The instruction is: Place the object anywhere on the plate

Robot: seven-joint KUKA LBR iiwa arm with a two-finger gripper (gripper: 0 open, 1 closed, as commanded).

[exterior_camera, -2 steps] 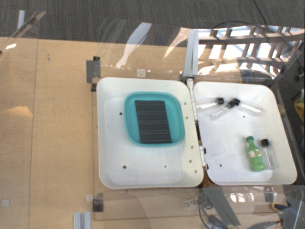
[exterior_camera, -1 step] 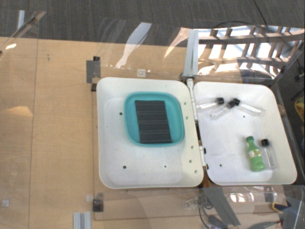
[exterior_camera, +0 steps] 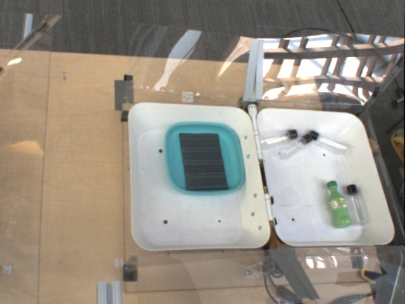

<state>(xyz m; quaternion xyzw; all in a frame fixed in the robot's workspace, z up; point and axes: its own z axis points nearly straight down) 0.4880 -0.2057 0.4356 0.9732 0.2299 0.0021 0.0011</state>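
A teal square plate [exterior_camera: 235,159] lies in the left bin [exterior_camera: 145,189], with a dark ribbed rectangular pad [exterior_camera: 204,161] resting on its middle. In the right bin [exterior_camera: 380,227] a small green bottle [exterior_camera: 338,204] lies near the front right, next to a clear vial with a black cap [exterior_camera: 355,202]. Three more clear black-capped vials [exterior_camera: 297,141] lie scattered at the back of that bin.
The two white bins sit side by side on a wooden bench [exterior_camera: 63,170]. A metal post [exterior_camera: 254,68] rises behind the seam between them. A metal frame [exterior_camera: 335,62] stands at the back right, and cables [exterior_camera: 285,290] run along the front edge.
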